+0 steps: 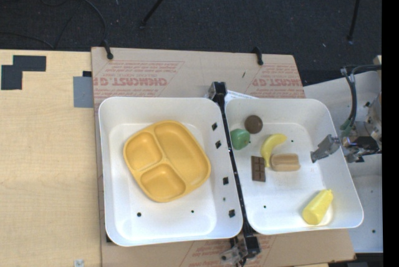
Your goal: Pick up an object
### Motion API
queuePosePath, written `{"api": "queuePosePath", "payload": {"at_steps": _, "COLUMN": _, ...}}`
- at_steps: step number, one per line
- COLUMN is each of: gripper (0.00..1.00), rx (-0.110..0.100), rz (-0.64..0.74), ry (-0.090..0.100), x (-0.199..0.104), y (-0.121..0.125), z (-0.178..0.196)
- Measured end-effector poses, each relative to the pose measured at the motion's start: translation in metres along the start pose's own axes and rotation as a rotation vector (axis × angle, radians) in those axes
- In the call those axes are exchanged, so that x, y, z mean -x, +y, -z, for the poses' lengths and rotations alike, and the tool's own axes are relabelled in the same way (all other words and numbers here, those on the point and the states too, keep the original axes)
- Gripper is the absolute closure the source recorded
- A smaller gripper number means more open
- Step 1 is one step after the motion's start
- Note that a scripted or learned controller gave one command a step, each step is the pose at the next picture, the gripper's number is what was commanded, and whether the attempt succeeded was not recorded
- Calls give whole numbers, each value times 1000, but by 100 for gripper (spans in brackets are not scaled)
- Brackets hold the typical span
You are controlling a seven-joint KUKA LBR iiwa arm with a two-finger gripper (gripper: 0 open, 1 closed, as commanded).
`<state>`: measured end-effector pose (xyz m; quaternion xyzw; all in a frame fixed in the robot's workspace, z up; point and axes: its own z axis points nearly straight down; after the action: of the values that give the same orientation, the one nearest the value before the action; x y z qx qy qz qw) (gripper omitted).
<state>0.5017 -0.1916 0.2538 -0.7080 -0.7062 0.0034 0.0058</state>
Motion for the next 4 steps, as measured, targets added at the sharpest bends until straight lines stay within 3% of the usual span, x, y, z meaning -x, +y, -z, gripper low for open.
{"api": "queuePosePath", "payload": {"at_steps": 1, "gripper": 0, "rx": 10, "rz": 2, "ry": -2, "x": 0, "y": 2, "z": 5}}
{"api": "queuePosePath", "payload": {"at_steps": 4, "gripper": 0, "rx": 6, "rz": 3, "ry": 0, "x": 4, "y": 6, "z": -150}}
